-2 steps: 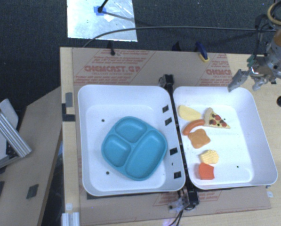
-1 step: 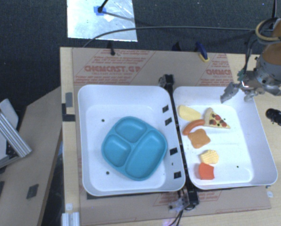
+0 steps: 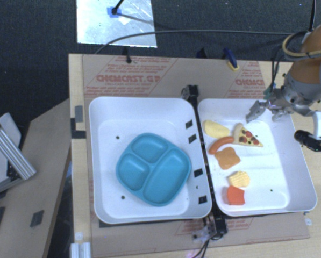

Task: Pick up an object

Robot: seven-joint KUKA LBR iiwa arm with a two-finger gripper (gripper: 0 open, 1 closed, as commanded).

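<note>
The fingers [image 3: 255,112] look spread apart and hold nothing; drop straight down over the pizza slice [image 3: 248,136], then squeeze.

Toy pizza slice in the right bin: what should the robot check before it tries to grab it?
1. Triangular toy pizza slice lies in full view: ok.
2. Two-finger gripper is above the shallow white right bin: ok.
3. Gripper is right over the slice: not ok, it is up and to the right.
4. Fingers holding nothing: ok.
5. Room around slice: not ok, orange toy sausage touches it.
</note>
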